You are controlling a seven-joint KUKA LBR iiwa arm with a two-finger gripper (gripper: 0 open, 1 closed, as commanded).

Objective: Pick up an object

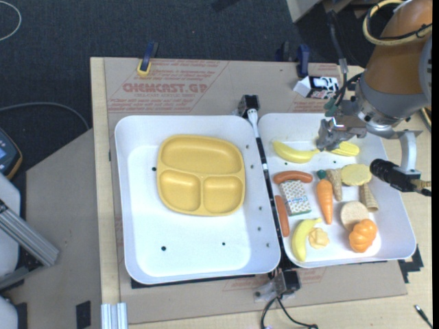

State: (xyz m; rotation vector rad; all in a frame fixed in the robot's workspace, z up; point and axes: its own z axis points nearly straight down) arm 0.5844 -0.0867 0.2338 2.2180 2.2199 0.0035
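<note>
Hovering over the far end of the right bin (405,242), the gripper (330,137) hangs low above the toy food, near the yellow banana (293,151) and a small yellow piece (345,149) just beside it. Whether the gripper is spread or pressed together cannot be told from this slant; nothing can be seen held by it.

The candidate objects all lie in the right bin. Nearest the gripper are the banana and the small yellow piece. Nearer the camera lie a sausage (293,177), a carrot (325,201), a second banana (302,237) and an orange pumpkin (362,234), packed close and in places touching. That crowding probably explains the position chosen: the far end offers looser spacing, so a descent there is less likely to strike a neighbour.

The left bin (130,184) carries a yellow divided plate (202,174), set apart from the food, possibly to serve as a target. Both bins sit side by side on the desk (103,115), keeping them within the arm's reach from the right.

The grasp appears not yet made.
</note>
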